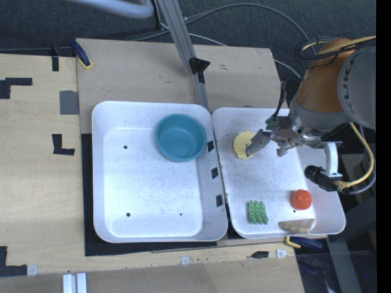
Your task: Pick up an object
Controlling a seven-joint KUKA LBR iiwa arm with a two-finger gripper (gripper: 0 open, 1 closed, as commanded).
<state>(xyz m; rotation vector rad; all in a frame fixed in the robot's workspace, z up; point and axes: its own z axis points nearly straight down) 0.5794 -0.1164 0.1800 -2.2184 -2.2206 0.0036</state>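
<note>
The pincer is seen over the far part of the right bin, carried by the grey arm that reaches in from the right. Its two fingers are spread apart: one dark finger is pointed left and touches, or at least overlaps, the right edge of a yellow object, while the other is set apart to its right over bare bin floor. Nothing is seen held between the fingers. The yellow object is placed on the bin floor near the far left corner of the right bin.

At the near end of the same bin, a green ridged object is found left of an orange-red ball, and a pale beige object is set against the near rim. In the left bin, a blue bowl is placed upright near the far right corner. Both bins are carried side by side on the worktop.
</note>
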